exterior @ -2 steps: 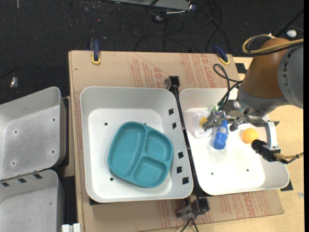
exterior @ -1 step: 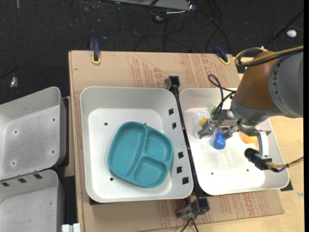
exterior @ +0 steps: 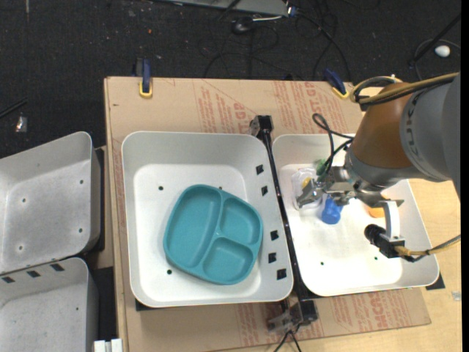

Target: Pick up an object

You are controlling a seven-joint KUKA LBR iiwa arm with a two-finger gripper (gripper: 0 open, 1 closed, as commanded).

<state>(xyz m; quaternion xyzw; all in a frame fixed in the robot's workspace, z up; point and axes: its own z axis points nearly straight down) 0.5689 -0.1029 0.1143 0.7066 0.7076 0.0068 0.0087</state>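
The arm's orange-banded wrist hangs over the right bin [exterior: 352, 270], and my gripper [exterior: 320, 191] points down into the bin's upper left part. A small blue object [exterior: 331, 212] lies right beneath the gripper, touching or nearly touching it; I cannot tell whether it is held. A clear, crumpled plastic item [exterior: 299, 180] rests just left of the gripper near the bin's left wall. An orange object [exterior: 375, 212] peeks out to the right of the blue one, partly hidden by the arm. A bit of green [exterior: 322, 169] shows beside the wrist.
The left bin [exterior: 146, 160] holds a teal divided plate [exterior: 213, 233]. A black divider strip [exterior: 275, 196] runs between the two bins. A black cable fitting [exterior: 381, 239] hangs off the arm over the right bin. Blue clamps [exterior: 145, 79] grip the cardboard base at the back.
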